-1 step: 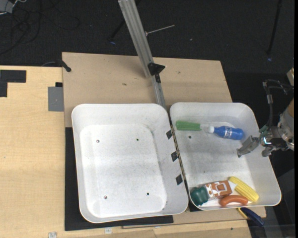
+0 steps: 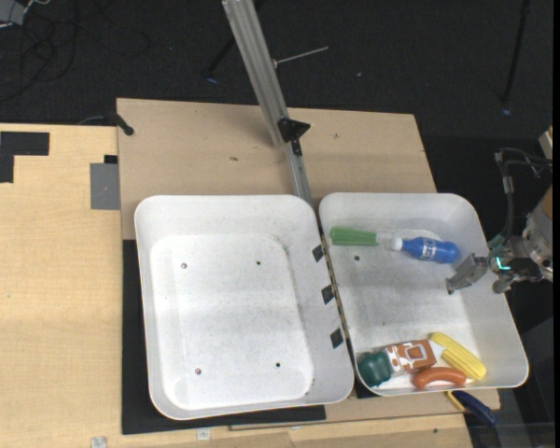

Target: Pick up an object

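Two shallow white bins sit side by side on the bench as my gripper (image 2: 482, 274) hovers over the right edge of the right bin (image 2: 406, 320), my fingers spread apart with nothing between them. Just to the left of my fingertips, near the far wall, a blue bottle (image 2: 429, 248) lies on its side, its pale neck pointing toward a green bar (image 2: 354, 238) further left, close to the divide. Below my fingers, along the near wall, a yellow corn cob (image 2: 458, 356) lies beside an orange curved piece (image 2: 439, 377), with a small white and brown pack (image 2: 412, 355) and a dark green rounded object (image 2: 375, 368) further left in the corner. Well to my left, the left bin (image 2: 229, 306) shows its bare, speckled floor.
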Robot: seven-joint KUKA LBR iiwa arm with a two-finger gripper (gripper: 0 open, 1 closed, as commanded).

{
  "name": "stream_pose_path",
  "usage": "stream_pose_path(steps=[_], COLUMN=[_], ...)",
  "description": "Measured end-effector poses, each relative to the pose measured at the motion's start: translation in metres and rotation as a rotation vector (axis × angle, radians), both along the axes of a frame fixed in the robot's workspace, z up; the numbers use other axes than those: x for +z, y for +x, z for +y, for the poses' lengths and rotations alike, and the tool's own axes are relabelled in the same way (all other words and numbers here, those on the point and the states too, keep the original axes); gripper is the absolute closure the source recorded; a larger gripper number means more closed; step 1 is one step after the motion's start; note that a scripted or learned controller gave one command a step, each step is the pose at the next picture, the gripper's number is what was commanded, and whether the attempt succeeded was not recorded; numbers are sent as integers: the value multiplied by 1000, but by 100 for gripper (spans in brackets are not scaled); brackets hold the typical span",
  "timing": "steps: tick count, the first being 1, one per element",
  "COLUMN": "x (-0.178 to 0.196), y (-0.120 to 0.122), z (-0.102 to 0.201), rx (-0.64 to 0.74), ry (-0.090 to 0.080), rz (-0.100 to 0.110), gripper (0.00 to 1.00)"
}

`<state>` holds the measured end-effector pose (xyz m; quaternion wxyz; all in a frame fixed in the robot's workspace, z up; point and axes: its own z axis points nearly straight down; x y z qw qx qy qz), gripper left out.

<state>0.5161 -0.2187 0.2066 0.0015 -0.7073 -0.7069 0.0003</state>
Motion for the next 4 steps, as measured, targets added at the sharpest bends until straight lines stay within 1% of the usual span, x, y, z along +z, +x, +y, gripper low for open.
stream_pose_path(steps=[1,2,3,4], x=[-44,-100,-115,-105], y=[0,-11,-11,-11], z=[-1,1,2,1], rx=[0,0,-1,-6], ry=[1,2,0,1], rz=[4,6,-1,0], gripper=[0,0,0,100])
